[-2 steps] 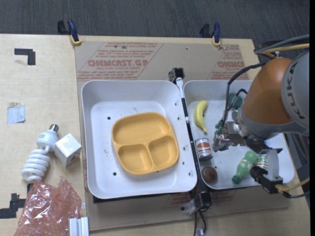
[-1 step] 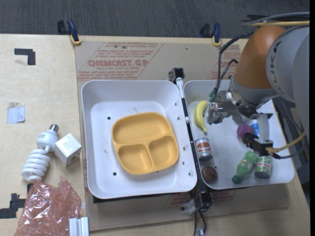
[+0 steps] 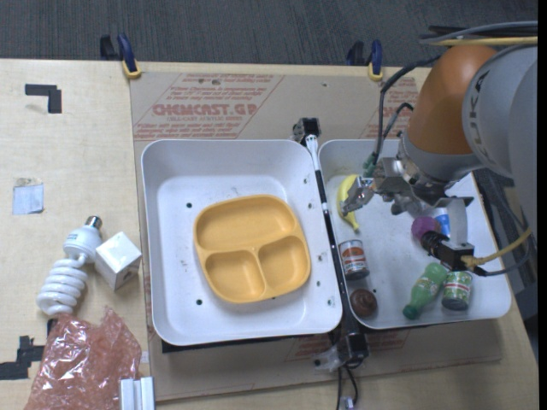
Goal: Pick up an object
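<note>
Gripper (image 3: 363, 193) just over yellow banana (image 3: 346, 196) in right bin (image 3: 386, 319); yellow tray (image 3: 252, 248) in left bin (image 3: 167, 229)

The gripper (image 3: 366, 190) shows as a dark tangle, too small to read how its fingers stand. Just beside it, the banana (image 3: 346, 202) is partly covered by the fingertips. Behind the wrist, a purple object (image 3: 425, 226) and a blue-capped item (image 3: 442, 223) are half hidden. The arm (image 3: 479, 92) runs off the right edge.
</note>
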Controlling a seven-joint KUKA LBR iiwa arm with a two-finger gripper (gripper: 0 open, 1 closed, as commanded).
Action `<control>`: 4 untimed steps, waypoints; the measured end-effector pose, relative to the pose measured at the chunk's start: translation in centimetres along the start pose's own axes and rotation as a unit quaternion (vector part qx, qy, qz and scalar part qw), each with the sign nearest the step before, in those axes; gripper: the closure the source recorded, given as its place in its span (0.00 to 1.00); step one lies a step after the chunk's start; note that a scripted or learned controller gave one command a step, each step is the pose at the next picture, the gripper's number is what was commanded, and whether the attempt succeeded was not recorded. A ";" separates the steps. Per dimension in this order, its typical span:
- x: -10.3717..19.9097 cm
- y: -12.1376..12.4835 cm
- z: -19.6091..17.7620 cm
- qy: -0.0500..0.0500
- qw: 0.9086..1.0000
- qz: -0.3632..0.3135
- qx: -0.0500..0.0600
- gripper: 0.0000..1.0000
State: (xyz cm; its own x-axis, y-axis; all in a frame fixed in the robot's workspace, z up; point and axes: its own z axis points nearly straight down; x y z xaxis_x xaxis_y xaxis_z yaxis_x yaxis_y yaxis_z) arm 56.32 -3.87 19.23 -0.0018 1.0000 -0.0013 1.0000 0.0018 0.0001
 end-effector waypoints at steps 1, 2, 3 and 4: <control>-9.0 1.0 9.5 0.000 1.000 0.000 0.001 0.00; -7.1 -3.5 9.9 -0.002 1.000 0.003 -0.001 0.00; -7.1 -3.4 9.0 -0.001 1.000 0.003 -0.001 1.00; -7.0 -3.4 9.0 -0.001 1.000 0.003 -0.001 0.00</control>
State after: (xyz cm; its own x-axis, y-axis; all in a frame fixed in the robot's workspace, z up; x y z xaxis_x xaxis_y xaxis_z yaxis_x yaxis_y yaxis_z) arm 52.90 -10.93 10.25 0.0039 1.0000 -0.0033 1.0000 -0.0039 0.0030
